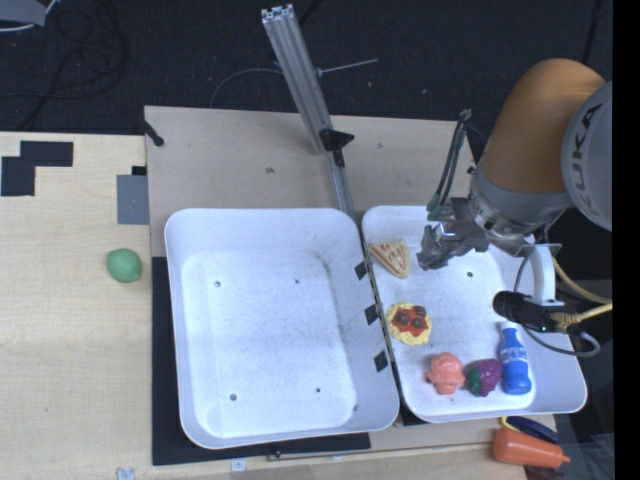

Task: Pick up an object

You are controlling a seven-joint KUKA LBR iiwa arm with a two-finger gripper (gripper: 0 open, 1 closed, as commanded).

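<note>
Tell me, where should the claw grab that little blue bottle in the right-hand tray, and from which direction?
Probably around the middle of the blue bottle, coming straight down from above. It seems to lie flat in the right bin, its long axis pointing up the picture, so fingers closing across its narrow width should fit. The purple toy sits close on its left, leaving little room there. The gripper hangs further up the bin.
</note>
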